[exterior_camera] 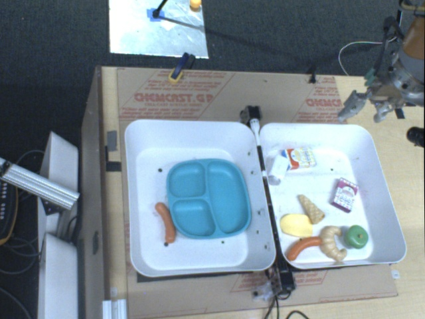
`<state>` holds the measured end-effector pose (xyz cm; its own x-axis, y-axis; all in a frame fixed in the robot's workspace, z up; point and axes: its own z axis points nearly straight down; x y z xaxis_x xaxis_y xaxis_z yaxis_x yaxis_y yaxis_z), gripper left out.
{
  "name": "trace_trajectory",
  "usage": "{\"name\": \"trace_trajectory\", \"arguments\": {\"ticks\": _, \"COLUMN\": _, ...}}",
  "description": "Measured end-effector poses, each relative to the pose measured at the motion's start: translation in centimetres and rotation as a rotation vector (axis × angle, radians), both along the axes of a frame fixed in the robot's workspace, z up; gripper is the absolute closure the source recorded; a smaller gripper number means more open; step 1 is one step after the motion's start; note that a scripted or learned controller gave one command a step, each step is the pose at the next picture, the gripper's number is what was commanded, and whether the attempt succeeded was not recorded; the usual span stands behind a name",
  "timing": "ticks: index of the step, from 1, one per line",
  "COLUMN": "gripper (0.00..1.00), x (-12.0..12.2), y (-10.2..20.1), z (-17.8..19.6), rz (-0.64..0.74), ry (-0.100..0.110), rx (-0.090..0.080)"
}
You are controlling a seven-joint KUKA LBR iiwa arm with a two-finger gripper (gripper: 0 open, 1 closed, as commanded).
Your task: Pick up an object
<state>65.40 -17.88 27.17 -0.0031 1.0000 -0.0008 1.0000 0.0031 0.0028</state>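
the left bin (143,178) holds a blue divided plate (207,198) with a sausage (166,222) beside it. the right bin (382,198) holds a small carton (295,159), purple packet (344,195), cone (311,208), lemon (296,225), second sausage (303,247), ginger root (332,241) and green apple (357,236). the gripper (368,108) hangs above the right bin's far corner, fingers spread, gripping nothing.

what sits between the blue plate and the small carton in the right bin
In the camera view, between the blue plate and the small carton run the two bins' touching walls, then a white tube lying right beside the carton.
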Motion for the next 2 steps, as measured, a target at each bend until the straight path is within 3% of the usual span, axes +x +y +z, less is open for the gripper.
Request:
{"name": "trace_trajectory", "arguments": {"ticks": 1, "gripper": 0.0, "x": -5.4, "y": 3.4, "z": -13.7, "rz": -0.001, "ry": 0.005, "rx": 0.001}}
{"name": "trace_trajectory", "arguments": {"ticks": 2, "gripper": 0.0, "x": -9.5, "y": 6.1, "z": -18.8, "rz": -0.002, "ry": 0.002, "rx": 0.001}}
